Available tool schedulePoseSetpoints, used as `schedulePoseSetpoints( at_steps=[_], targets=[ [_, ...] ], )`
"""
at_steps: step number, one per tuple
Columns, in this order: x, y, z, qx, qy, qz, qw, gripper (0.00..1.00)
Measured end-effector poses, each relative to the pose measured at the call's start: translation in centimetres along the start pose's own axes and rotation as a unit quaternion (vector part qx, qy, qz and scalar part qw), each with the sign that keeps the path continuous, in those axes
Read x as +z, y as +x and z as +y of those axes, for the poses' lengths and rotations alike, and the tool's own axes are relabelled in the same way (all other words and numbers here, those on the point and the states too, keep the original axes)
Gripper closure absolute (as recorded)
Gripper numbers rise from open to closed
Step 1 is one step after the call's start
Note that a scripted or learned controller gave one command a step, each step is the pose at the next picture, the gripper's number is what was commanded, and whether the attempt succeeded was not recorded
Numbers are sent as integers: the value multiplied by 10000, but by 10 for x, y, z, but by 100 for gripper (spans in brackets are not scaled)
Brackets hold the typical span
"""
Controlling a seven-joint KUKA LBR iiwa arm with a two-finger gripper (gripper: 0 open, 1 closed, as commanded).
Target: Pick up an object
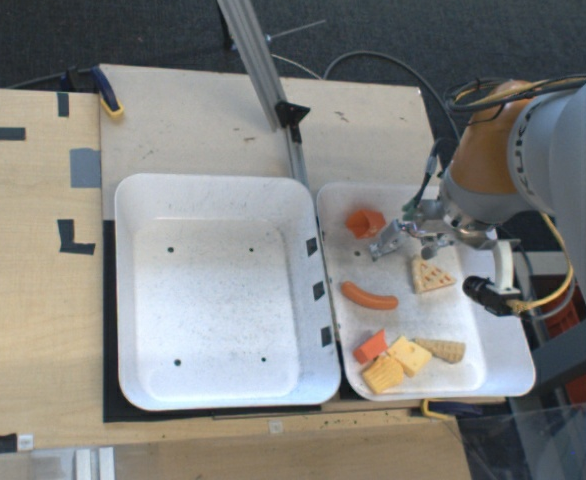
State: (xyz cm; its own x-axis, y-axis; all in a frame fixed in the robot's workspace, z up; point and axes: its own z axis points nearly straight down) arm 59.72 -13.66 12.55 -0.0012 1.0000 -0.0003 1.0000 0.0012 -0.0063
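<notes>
Camera view, left to right: left bin [213, 288], shallow white plastic, rounded corners, speckled floor. Right bin [493, 363], same make, holding small food-shaped pieces: orange cup-like piece [365, 222] at upper left; glossy orange sausage [369, 295] at centre; red-orange block [371, 345], two yellow cracker-like squares [394, 362] and a tan cone-shaped piece [443, 349] along the lower edge; holed cheese wedge [432, 276] at centre right. Metal gripper [385, 245] sits low between cup and wedge, fingers apart, clasping nothing.
</notes>
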Motion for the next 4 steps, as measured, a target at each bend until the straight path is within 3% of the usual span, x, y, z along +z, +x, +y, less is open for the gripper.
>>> schedulePoseSetpoints(
  at_steps=[1, 2, 4],
  targets=[
    [39, 1, 0, -4, -22, -5, 10000, 0],
    [27, 1, 0, -8, -22, 0, 10000, 100],
    [-76, -6, -2, 1, -58, -8, 10000, 100]
  ],
)
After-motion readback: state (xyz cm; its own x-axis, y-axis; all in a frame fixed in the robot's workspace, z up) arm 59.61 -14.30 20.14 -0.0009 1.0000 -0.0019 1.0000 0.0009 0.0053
